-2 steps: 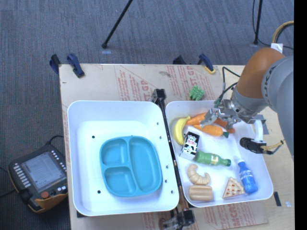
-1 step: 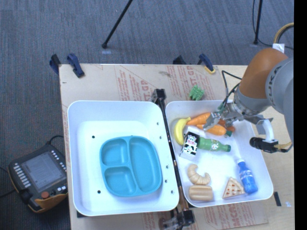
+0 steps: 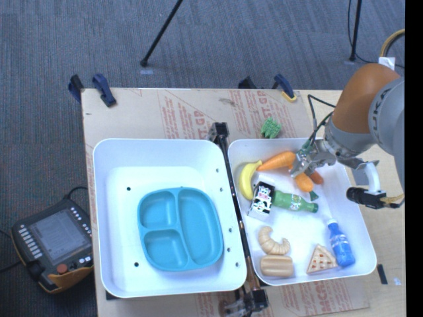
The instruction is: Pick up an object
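You have two white bins (image 3: pixel 106 177); the left holds a sky-blue divided plate (image 3: pixel 180 228). Right bin: yellow banana (image 3: pixel 247 179), orange carrot (image 3: pixel 277 161), green bottle (image 3: pixel 295 202), black-and-white cow-print carton (image 3: pixel 262 199), blue bottle (image 3: pixel 340 244) with white cap, tan croissant (image 3: pixel 273 240).

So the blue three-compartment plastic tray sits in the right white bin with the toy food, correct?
Not quite. The camera view shows the blue three-compartment plastic tray alone in the left white bin; the toy food, such as the yellow banana, lies in the right white bin.
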You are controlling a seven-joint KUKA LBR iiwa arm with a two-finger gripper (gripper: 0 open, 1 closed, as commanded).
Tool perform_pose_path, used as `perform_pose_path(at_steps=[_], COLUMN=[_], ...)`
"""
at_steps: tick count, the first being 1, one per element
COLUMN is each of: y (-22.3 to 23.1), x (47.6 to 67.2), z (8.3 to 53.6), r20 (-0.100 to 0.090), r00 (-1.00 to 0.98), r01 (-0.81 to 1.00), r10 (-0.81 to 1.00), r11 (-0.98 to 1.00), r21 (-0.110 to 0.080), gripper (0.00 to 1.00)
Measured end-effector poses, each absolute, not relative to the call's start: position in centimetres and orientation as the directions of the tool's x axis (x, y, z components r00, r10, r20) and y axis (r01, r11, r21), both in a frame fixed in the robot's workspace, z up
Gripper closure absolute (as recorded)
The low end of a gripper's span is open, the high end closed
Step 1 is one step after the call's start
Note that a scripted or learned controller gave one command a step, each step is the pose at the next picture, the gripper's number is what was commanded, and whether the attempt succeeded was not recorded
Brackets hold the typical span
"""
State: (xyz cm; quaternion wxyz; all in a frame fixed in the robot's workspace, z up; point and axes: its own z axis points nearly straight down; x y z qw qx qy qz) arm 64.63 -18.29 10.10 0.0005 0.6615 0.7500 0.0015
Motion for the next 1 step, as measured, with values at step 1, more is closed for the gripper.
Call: perform_pose_path(at_steps=[1], y=[-13.06], x=[63.08], z=[25.31], r20=[0.0], r00=[0.005], r01=[1.0], r10=[1.0], r11=[-0.005], r21=[0.003], gripper=[1.0])
